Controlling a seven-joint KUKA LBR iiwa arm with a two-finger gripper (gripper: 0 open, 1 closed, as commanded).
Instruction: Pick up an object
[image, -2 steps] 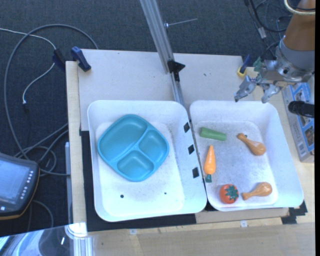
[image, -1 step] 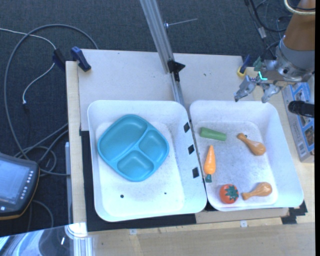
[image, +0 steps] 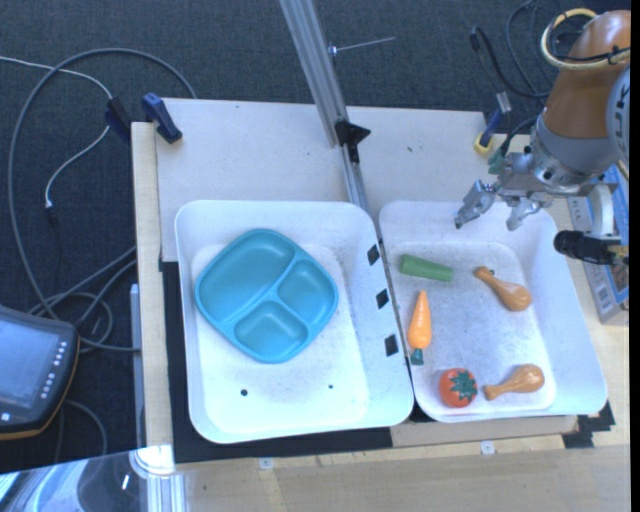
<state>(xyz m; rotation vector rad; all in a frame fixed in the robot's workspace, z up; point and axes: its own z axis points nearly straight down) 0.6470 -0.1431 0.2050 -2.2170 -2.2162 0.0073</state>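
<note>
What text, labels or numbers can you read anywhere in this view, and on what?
None can be read.
The dark tablet-like device at the view's left edge shows a blank screen.
The object at the right edge, beside the right bin, may carry print, but it is too small and blurred to read.

Dark carpet floor (image: 80, 30); pale wooden bench (image: 250, 150); cables (image: 60, 120) left.
</note>
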